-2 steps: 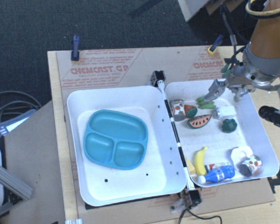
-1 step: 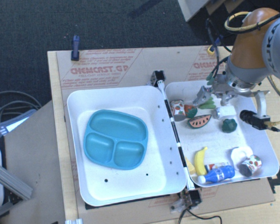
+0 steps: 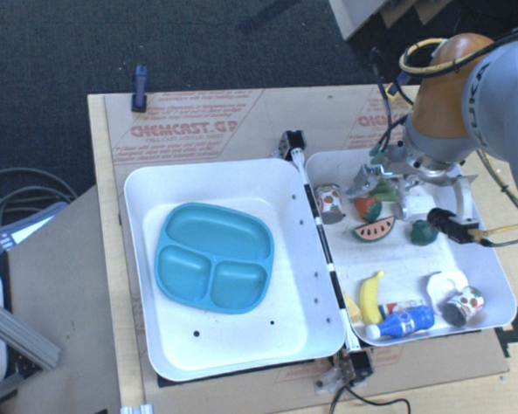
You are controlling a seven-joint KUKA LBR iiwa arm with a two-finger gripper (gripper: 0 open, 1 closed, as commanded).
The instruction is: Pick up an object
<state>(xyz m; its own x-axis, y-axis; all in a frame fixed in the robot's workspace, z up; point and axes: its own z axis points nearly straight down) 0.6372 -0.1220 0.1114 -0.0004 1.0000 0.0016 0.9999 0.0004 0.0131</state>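
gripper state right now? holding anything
Two-finger gripper: down in the right white bin at the red strawberry-like toy; whether it is open, shut or gripping the toy cannot be told.

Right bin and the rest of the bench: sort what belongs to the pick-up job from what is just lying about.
Belongs to the job:
claw
strawberry toy
watermelon slice
banana
blue bottle
green toy
small can
patterned cup

Lying about:
blue divided plate
left bin
blue clamp
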